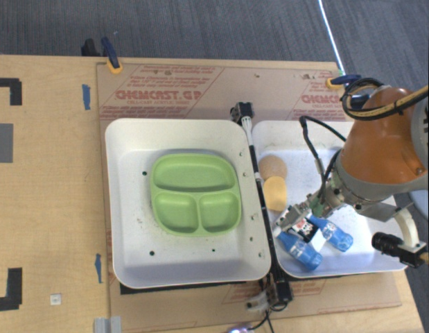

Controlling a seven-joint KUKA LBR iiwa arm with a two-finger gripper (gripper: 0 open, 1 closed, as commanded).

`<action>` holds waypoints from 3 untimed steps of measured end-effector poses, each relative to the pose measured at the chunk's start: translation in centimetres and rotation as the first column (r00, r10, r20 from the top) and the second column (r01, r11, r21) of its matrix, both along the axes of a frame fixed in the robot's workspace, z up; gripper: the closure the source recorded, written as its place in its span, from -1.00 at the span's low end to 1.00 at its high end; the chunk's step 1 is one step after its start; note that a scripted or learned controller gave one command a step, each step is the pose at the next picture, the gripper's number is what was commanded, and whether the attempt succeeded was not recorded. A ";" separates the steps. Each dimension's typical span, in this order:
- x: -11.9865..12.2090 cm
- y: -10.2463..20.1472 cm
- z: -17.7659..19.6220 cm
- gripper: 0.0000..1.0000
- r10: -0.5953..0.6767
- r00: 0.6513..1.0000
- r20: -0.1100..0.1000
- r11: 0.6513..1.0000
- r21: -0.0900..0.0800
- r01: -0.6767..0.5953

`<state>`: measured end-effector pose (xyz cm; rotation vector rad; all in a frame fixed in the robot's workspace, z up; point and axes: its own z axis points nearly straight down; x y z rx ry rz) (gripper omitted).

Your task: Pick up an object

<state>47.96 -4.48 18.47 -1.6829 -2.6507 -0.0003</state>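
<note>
In the right bin (295,136) lie a tan and yellow rounded object (274,181) near the left wall and a blue piece (301,251) with a second blue part (338,238) near the front. My gripper (302,223) hangs low over the blue pieces, just below the yellow object, under the orange band of the arm (382,141). Its metal fingers sit right at the top of the blue object, and a small black and white part shows between them. The arm hides much of the bin's right side.
The left bin (124,186) holds a green divided plate (196,192) with three compartments. A black clamp (241,110) sits at the top of the wall between the bins. Cables loop over the arm near the right bin's far edge.
</note>
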 end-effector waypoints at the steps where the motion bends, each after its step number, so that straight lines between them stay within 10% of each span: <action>1: 0.0 0.0 0.0 -1.00 0.000 1.000 0.000 1.000 0.000 0.000; 3: 0.0 0.0 0.0 -1.00 0.000 1.000 0.000 1.000 0.000 0.000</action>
